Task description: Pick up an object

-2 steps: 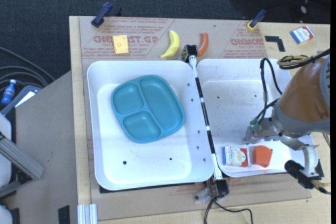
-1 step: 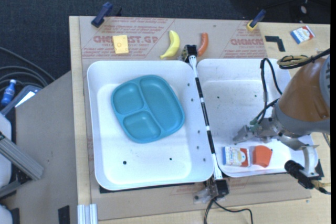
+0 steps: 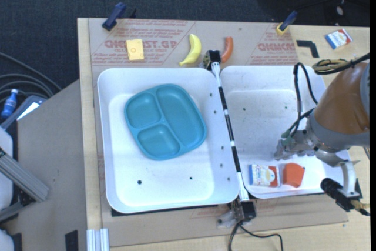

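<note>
Bench: sitting on dark carpet, carrying two white bins side by side, left bin (image 3: 117, 182) and right bin (image 3: 258, 97); cardboard sheet (image 3: 153, 41) lying behind them.
Landmark: taking the right bin for every place below.
Carton (image 3: 264, 175): lying flat at the bin's near edge, toward its left; white with red and blue print, long axis running left to right.
Block (image 3: 293, 174): orange-red, resting just right of the carton, touching or nearly so.
Gripper (image 3: 289, 149): hanging over the bin's near right part, just behind both things; whether wide or narrow, cannot tell; nothing seen held.
Coming move: judging the block nearest, lying just toward the bin's near edge from the pincer; a short drop and slight shift likely needed.
Tray (image 3: 165, 121): blue, three wells, resting in the left bin.
Banana (image 3: 191, 50), yellow tile (image 3: 134, 50): lying behind the bins.
Writing: red print on the cardboard, partly covered, not fully readable; carton print too small to read.
</note>
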You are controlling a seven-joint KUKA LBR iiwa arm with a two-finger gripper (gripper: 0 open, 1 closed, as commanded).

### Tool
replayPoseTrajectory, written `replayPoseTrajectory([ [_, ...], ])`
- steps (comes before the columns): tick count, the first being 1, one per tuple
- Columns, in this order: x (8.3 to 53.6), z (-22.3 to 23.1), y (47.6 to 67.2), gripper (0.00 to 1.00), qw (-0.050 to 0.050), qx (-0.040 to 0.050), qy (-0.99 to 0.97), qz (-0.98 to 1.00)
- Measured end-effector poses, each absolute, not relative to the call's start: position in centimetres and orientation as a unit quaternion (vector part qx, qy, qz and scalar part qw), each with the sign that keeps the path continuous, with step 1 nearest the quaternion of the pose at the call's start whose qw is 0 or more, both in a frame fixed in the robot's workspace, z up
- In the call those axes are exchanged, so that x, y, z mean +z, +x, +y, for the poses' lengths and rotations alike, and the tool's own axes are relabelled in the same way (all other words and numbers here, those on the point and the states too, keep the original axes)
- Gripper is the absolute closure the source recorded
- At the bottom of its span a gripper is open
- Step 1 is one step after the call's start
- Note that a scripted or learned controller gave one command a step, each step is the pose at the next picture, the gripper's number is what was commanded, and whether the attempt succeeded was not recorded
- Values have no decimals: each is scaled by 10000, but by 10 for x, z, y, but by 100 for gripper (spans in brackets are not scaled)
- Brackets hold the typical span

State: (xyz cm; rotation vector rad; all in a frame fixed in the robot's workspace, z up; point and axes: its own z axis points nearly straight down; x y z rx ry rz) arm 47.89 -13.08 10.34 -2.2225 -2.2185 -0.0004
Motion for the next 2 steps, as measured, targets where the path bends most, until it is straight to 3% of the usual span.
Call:
replayPoseTrajectory([
  [1, 103, -131, 479, 0, 8, -1, -7077, -7065],
  [2, 113, -131, 479, 100, 5, -3, -7080, -7062],
])
